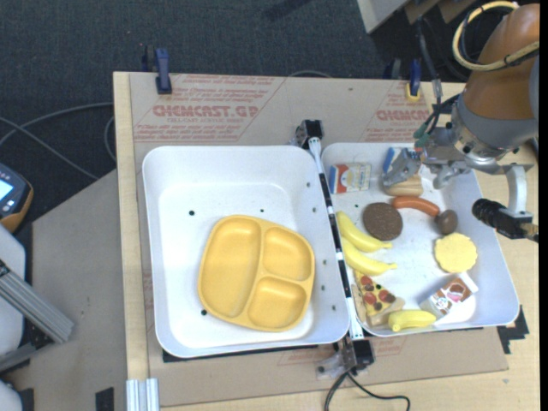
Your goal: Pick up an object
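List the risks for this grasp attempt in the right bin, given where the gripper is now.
1. The gripper sits over the bin's far corner, where a hot dog, a small carton and the bin wall crowd together; the fingers may catch two items or scrape the wall.
2. The hot dog lies close to the brown patty; a descent could nudge them instead of gripping.

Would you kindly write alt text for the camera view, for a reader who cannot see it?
A grey and orange robot arm reaches from the right, its gripper low over the back of the right bin, which holds toy food including bananas, a hot dog and a brown patty. The left bin holds a yellow divided plate.
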